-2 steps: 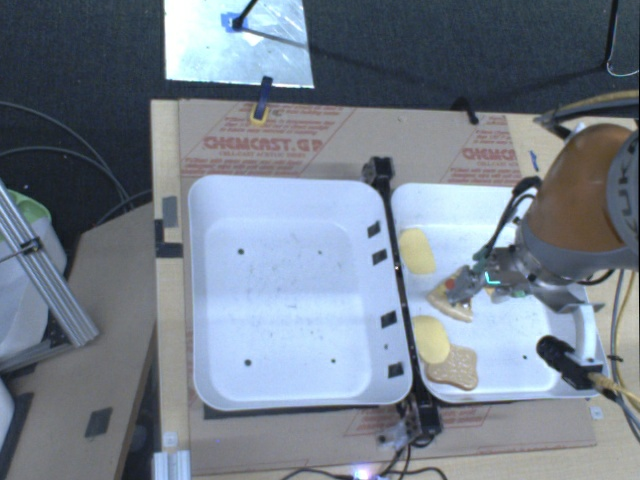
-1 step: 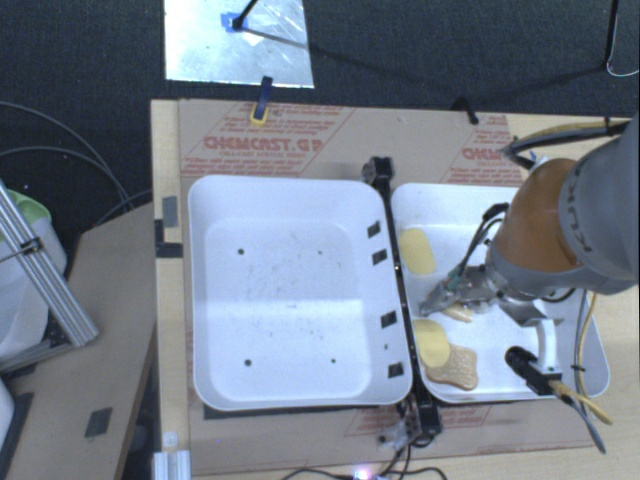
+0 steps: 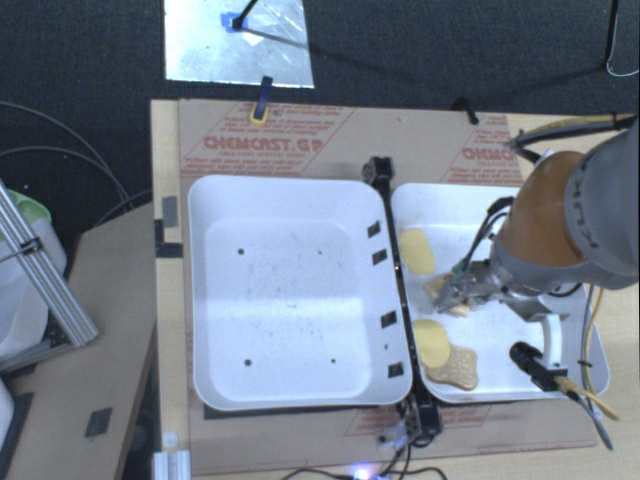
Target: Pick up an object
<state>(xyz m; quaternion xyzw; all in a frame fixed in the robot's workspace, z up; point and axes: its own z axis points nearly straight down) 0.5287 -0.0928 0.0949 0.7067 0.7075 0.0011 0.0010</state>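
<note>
Two shallow white bins sit side by side on a brown bench.

In the right bin point(image 3: 480, 200) lie soft yellow pieces and a tan cookie-shaped toy point(image 3: 458, 367). The gripper point(image 3: 452, 293) hangs low over a small pale lump point(image 3: 440, 288); I cannot tell how its fingers stand.

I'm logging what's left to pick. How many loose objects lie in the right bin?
4 visible. A pale yellow piece near the divider; a small tan item at the gripper; a yellow round piece lower down; a tan cookie-like piece beside it. The arm may hide more.
</note>
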